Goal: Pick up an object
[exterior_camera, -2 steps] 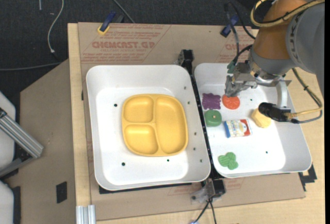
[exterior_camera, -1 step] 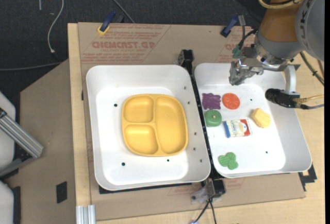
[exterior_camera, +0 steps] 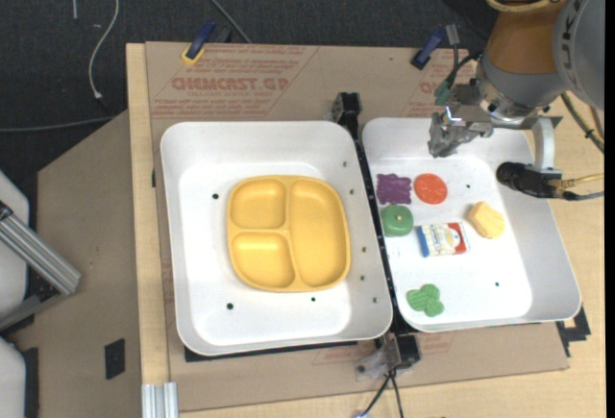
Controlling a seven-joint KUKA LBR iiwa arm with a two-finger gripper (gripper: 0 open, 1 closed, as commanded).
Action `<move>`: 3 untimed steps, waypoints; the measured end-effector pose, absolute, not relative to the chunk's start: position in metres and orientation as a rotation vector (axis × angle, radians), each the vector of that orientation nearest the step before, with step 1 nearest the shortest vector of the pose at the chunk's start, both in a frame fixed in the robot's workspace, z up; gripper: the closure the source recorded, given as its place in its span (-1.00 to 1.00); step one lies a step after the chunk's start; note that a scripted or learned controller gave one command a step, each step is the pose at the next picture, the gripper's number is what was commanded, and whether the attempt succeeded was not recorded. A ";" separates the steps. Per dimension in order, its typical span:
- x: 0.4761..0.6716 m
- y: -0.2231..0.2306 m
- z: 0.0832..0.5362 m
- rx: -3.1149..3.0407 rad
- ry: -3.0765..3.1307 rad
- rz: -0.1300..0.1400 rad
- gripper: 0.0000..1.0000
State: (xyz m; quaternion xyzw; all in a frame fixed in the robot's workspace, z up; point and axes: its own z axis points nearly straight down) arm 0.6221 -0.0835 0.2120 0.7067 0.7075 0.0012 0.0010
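End effector (exterior_camera: 448, 139): grey metal, on a grey arm with an orange band, poised over the far part of the right bin (exterior_camera: 538, 296); nothing visible in its grasp, and whether it stands wide or narrow cannot be told.

Candidate objects, all in the right bin and on the near side of the end effector:
- Red disc (exterior_camera: 430, 188): round, flat, matte; the closest item, lying just toward the table's near edge from the end effector. By judgement, the likeliest pick, calling for a short descent.
- Purple piece (exterior_camera: 392, 187): lumpy, irregular outline; just beside the disc, toward the left bin.
- Green round piece (exterior_camera: 396, 220): smooth, domed.
- Yellow block (exterior_camera: 486, 219): rounded wedge, long axis slanting toward the bin's near right corner.
- Red-white-blue packet (exterior_camera: 442, 239): flat, rectangular, printed.
- Green lobed piece (exterior_camera: 425, 300): bumpy, nearest the bin's near edge.

Left bin (exterior_camera: 192, 214): white, shallow, holding a yellow compartment tray (exterior_camera: 288, 233), glossy plastic, three sections.
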 end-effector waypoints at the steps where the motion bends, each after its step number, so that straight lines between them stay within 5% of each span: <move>1: 0.618 -0.026 0.206 2.218 2.231 0.000 1.00; 3: 0.612 0.076 0.214 2.217 2.231 -0.001 1.00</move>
